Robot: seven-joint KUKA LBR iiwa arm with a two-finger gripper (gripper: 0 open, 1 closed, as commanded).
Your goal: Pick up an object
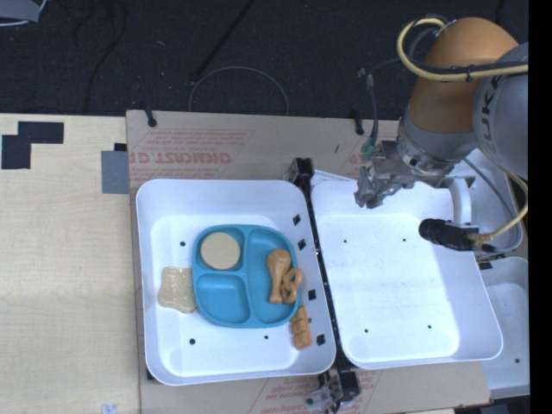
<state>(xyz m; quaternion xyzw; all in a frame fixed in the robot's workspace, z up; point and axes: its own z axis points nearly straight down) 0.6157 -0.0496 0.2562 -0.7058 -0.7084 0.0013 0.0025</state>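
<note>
Two white bins sit side by side on the counter (69, 257), over a cardboard sheet (216, 149).

Left bin (164, 205): a blue tray (228, 300) with three compartments lies at its centre. A round tan disc (219, 250) rests in the tray's far-left compartment. A tan knobbly piece (283, 276) lies in the right compartment, running far to near. The near-left compartment holds nothing that can be made out. A pale tan slab (177, 289) lies on the bin floor, touching the tray's left edge. A small orange-brown piece (301, 327) lies on the bin floor just beside the tray's near-right corner, close to the bin's right wall.

Right bin (388, 274): its white floor shows small dark spots.

The arm (453, 76) enters from the right. The jaws (373, 193) hang over the far-left corner of the right bin, at its far rim. Whether they stand wide or narrow cannot be told; nothing is seen between them. All objects lie in the left bin, well apart from the jaws. A black fitting (447, 232) with a cable projects over the right bin's right side.
</note>
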